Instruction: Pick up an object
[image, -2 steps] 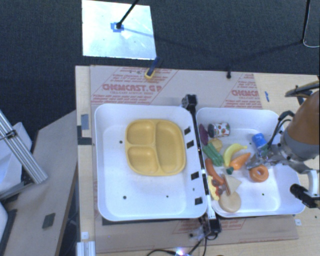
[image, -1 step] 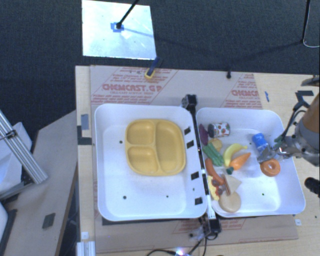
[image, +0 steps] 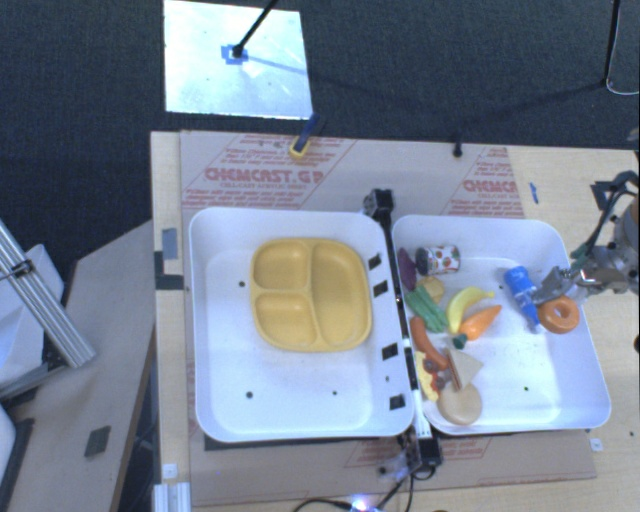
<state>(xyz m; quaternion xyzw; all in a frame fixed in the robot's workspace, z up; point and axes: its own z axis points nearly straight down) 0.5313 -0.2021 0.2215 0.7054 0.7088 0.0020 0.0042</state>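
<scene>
Tool (image: 566, 283) seen at right edge of right bin (image: 580, 400), finger state cannot be told. Orange ring (image: 559, 315) just below tool tip, blue bottle (image: 520, 290) just to its left. Yellow divided plate (image: 310, 295) in left bin (image: 215, 300).

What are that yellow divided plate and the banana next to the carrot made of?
Plate: probably moulded plastic, given its even yellow colour, rounded dividers and soft sheen. Banana: likely toy plastic, smooth and uniformly bright yellow, though too small to be sure.
</scene>
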